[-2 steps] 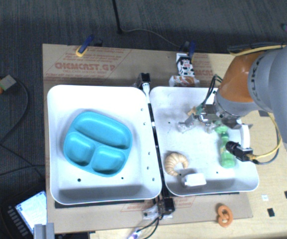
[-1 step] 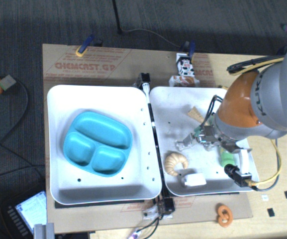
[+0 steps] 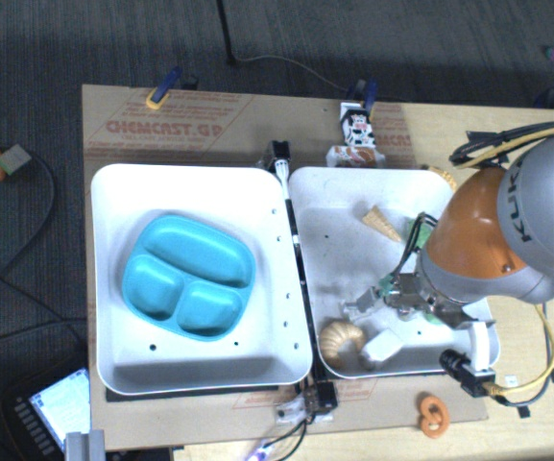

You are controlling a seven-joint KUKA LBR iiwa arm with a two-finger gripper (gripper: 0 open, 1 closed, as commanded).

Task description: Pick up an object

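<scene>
The grey arm with its orange band (image 3: 469,233) reaches over the right white bin (image 3: 339,195), and its end effector (image 3: 392,301) sits low over the bin's near half; from this slanted view I cannot tell how the end effector is set or whether anything is caught in it. Just below it lie a small white block (image 3: 384,345) and, beside that on the left, a tan shell-shaped object (image 3: 339,337) near the bin's front wall. A cone-shaped tan piece (image 3: 382,222) rests farther back in the same bin. The left white bin (image 3: 113,190) holds a blue divided tray (image 3: 188,275). An orange ring (image 3: 433,414) lies on the worktop (image 3: 257,123) outside the bins.
</scene>
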